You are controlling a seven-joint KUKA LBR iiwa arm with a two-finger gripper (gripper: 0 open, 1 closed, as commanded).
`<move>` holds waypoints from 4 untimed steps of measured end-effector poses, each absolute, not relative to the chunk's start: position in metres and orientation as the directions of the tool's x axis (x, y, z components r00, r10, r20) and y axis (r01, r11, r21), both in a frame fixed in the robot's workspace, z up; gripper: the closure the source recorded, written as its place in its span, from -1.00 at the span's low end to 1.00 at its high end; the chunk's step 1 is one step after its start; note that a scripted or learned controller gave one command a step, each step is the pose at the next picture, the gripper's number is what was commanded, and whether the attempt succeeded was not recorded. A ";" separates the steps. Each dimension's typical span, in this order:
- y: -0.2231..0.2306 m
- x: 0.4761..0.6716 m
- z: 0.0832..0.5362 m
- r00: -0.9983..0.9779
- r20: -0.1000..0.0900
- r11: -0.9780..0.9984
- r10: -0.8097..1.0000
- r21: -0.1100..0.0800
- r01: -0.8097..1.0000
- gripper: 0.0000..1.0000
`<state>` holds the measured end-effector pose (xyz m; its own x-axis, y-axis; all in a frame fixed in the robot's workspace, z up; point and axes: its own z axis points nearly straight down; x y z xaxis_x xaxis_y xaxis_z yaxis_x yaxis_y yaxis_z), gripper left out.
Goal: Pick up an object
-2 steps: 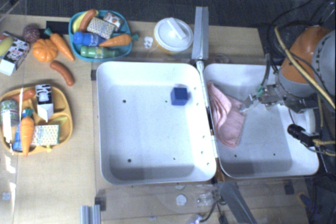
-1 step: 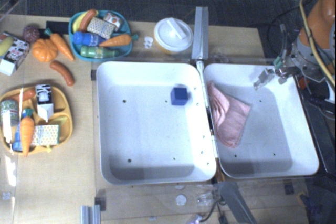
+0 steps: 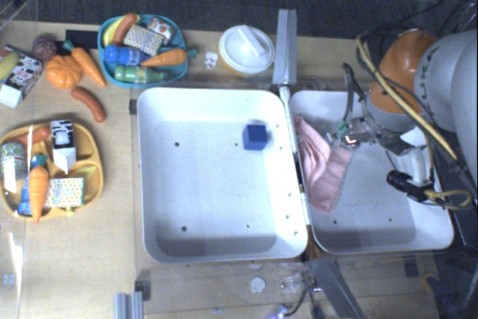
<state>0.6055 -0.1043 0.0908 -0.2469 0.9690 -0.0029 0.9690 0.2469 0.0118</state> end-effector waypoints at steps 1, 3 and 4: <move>-0.038 0.615 0.186 -0.190 -0.001 0.190 0.982 0.006 0.982 -1.00; -0.120 0.588 0.091 -0.336 -0.006 0.336 0.942 0.015 0.942 -1.00; -0.118 0.590 0.103 -0.337 -0.005 0.337 0.941 0.020 0.941 1.00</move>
